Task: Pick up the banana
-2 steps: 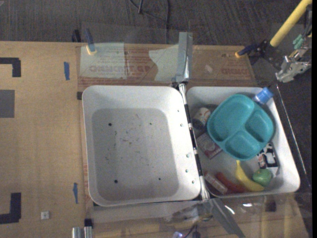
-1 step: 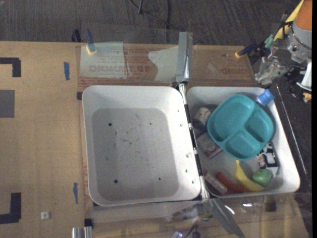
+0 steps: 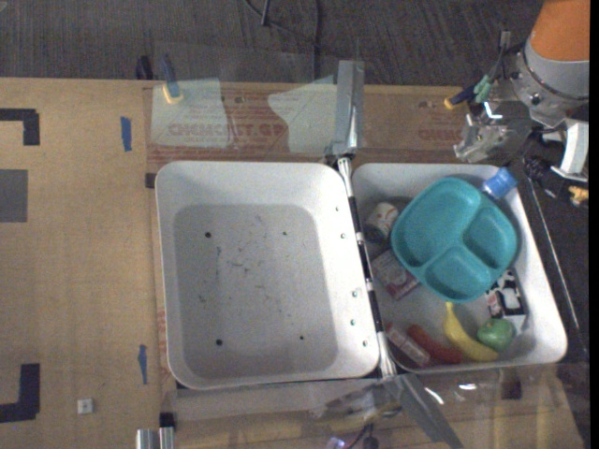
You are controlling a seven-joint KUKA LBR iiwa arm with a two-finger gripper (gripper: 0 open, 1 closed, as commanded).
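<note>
**Op:** Logging status. The banana (image 3: pixel 465 337) lies in the right bin (image 3: pixel 547 293), toward its near edge. Its upper end tucks under the rim of the teal divided plate (image 3: pixel 456 235); the green apple (image 3: pixel 497 333) touches its right end and a red sausage-shaped item (image 3: pixel 433 343) sits just to its left.

**Obs:** Where is the arm?

**Op:** At upper right. I see the orange band and wrist, and the gripper (image 3: pixel 482 137) hangs over the bench just beyond the bin's far rim, well apart from the banana. Nothing is between its fingers; whether they stand wide or narrow I cannot tell, the metalwork there is too cluttered.

**Obs:** So progress?

**Op:** By my reading, none of the pick is done. The approach, descent, closing and lift are all left.

**Obs:** Concerns?

**Op:** The banana is crowded. I judge the plate overhang and the apple leave little room for the fingers; the mid-section looks the most open place to close on. The left bin (image 3: pixel 187 251) holds only specks.
</note>
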